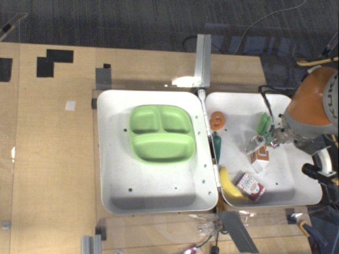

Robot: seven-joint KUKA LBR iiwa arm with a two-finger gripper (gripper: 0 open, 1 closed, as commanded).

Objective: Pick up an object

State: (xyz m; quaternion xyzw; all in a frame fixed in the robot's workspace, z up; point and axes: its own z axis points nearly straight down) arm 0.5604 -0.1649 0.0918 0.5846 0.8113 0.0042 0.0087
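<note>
Wooden desk [47, 157] carries black square markings [53, 61] at its far left. Dark carpet floor [132, 9] lies beyond, crossed by a thin cable [275, 12].

one fixed camera looks down at a slant from above the surface [47, 157], taking in both white bins [111, 194] side by side.

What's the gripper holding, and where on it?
Cannot tell. The gripper sits low in the right bin, over a small white-and-orange carton; no grasp is visible.
</note>
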